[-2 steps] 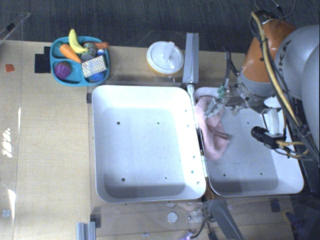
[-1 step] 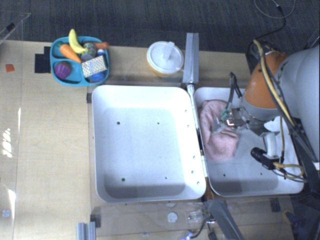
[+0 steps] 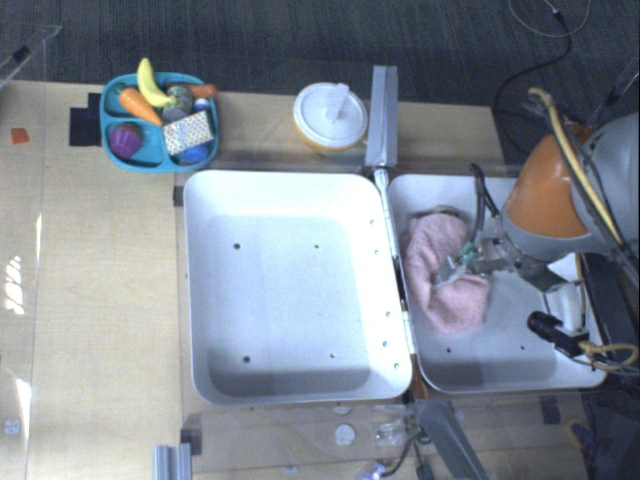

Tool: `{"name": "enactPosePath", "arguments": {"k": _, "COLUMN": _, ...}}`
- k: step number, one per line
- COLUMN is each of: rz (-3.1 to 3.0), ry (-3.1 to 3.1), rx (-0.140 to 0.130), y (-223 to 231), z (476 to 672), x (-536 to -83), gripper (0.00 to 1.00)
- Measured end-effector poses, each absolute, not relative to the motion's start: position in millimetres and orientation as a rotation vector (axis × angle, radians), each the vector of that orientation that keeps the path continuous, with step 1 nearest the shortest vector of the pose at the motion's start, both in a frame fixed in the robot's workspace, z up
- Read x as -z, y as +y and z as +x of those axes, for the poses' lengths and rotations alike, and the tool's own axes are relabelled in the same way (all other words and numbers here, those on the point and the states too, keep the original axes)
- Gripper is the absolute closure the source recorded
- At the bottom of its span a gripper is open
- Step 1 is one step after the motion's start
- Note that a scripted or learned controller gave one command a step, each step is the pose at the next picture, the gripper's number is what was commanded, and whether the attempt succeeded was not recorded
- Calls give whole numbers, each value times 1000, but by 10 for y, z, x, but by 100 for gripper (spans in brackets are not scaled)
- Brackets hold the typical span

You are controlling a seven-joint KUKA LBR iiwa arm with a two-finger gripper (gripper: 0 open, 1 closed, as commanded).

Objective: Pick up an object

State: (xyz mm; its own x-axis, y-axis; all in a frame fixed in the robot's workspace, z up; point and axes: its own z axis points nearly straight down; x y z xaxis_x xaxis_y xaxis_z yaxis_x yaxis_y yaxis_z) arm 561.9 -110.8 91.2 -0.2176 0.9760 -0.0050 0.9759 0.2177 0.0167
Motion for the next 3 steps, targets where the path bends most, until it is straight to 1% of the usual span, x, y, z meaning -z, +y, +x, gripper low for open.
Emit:
{"name": "enactPosePath", "arguments": {"k": 1, "rz": 1904, "ry": 2482, "rx": -13, "y": -884, "z": 6114, "x": -904, "gripper": 0}}
{"name": "enactPosePath", "arguments": {"k": 2, "rz": 1513, "ry": 2748, "rx": -4, "y": -613, "z": 6012, "x": -1860, "gripper": 0}}
{"name": "enactPosePath", "arguments": {"k": 3, "rz": 1408, "ry": 2796, "rx": -7, "y": -961, "z": 6136, "x": -924, "gripper": 0}}
